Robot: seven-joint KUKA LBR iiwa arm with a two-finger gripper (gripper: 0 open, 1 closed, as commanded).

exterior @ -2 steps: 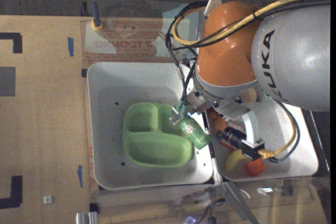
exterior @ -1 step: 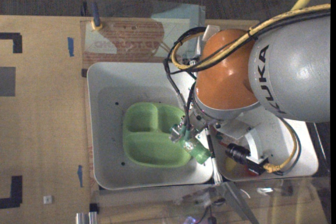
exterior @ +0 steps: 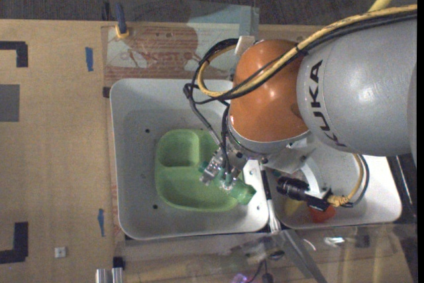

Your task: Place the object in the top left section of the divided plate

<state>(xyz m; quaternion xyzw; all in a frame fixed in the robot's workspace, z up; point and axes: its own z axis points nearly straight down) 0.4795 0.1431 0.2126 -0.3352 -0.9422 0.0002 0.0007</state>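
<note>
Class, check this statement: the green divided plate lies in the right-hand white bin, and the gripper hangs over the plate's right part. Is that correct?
Not quite. The camera view shows the green divided plate in the left-hand white bin, not the right-hand one. The rest holds: the gripper hangs over the plate's right part.

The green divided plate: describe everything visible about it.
The green divided plate lies flat in the left white bin. It looks like light green plastic with rounded corners and raised ridges dividing it: a smaller section at the top left and a larger one below. The claw hangs over its right side, and the arm hides its right edge.
</note>
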